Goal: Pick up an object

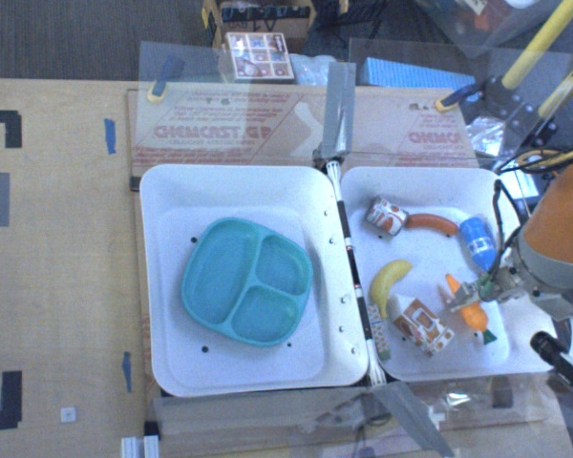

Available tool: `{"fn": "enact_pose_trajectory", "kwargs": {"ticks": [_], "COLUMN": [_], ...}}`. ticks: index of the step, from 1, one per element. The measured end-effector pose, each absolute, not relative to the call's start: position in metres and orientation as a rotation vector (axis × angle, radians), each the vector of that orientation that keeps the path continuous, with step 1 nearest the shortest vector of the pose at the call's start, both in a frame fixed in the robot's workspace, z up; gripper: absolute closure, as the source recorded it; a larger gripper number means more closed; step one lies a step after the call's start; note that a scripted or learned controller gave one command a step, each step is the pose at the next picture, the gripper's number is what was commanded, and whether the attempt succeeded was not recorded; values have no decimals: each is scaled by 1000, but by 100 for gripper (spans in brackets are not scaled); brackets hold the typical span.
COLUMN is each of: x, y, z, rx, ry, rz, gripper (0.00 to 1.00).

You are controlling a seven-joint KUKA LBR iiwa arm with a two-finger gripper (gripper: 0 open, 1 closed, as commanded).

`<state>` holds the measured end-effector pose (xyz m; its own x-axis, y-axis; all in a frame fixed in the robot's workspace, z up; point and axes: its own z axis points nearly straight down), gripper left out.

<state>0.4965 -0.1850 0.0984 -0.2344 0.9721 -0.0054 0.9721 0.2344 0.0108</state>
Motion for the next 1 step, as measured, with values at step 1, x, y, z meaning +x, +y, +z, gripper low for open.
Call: {"fn": "enact_pose_trajectory", "kwargs": {"ticks": [1], "x": [503], "y": [-130], "z": [175], "rx": [2016], "ry": [2408], "rz": [0], "gripper": [100]}}
